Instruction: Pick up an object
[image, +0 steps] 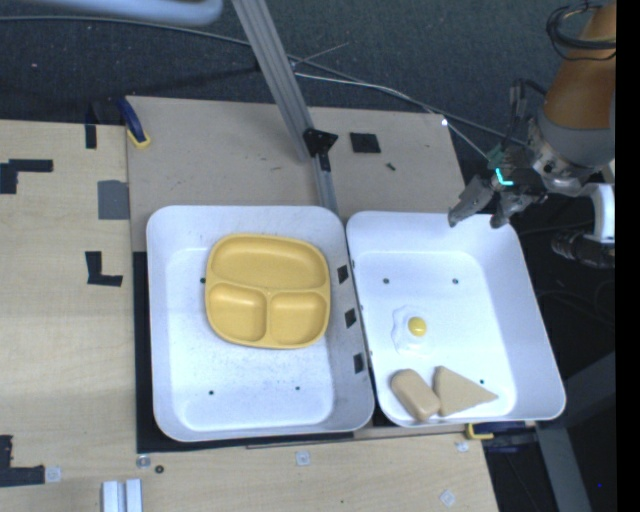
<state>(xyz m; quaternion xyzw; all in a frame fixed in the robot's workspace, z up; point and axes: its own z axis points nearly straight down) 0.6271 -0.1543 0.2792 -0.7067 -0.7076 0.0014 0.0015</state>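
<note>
A fried egg lies mid-floor in the right bin, with a bread roll and a tan wedge nearer its front edge. The gripper hangs over that bin's far right corner, fingers spread and holding nothing. A yellow divided plate sits in the left bin.

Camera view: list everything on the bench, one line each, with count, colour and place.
White bins: 2, white, side by side on the bench; left bin, right bin.
Divided plate: 1, yellow, three compartments, in the upper part of the left bin.
Toy fried egg: 1, white with a yellow yolk, in the middle of the right bin.
Bread roll: 1, tan, at the near edge of the right bin.
Wedge-shaped piece: 1, tan, just right of the roll, near edge of the right bin.
Metal post: 1, grey, slanting up from between the bins' far edges.
Arm: 1, grey with an orange band, upper right.
End effector: 1, dark, over the far right corner of the right bin, apart from the items.
</note>
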